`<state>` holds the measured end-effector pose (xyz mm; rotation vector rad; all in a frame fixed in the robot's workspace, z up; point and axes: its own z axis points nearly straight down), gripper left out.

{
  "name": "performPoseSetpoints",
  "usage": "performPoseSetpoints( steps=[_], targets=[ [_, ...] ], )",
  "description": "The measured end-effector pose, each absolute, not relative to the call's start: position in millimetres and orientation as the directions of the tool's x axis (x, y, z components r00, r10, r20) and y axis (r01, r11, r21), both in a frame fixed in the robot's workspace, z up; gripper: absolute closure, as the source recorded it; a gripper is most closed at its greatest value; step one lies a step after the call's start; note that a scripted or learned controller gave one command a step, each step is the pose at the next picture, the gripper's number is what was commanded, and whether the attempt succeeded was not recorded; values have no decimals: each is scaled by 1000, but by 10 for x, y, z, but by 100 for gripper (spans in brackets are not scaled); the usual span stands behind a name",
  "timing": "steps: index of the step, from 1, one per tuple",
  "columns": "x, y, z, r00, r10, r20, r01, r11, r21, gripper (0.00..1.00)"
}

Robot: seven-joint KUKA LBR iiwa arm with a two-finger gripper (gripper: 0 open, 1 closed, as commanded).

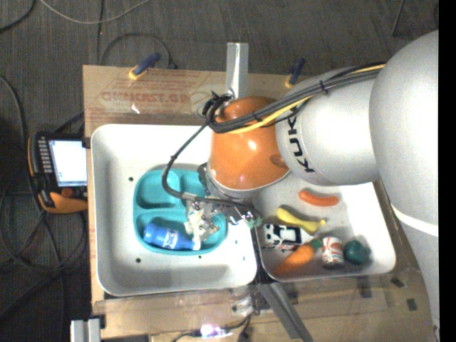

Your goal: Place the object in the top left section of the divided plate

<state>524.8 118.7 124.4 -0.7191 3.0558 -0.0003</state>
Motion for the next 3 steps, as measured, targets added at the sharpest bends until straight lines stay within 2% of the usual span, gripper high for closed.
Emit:
performPoseSetpoints(
  steps=[1,2,3],
  targets=[
    [5310,865,1841,-790,-613,-3,-613,790,-1,100],
    [5209,-256,1987,-756,-655,-2,-655,756,-2,100],
    [5108,-783,1837,-728,-686,-1,-686,728,-1,100]
  ],
)
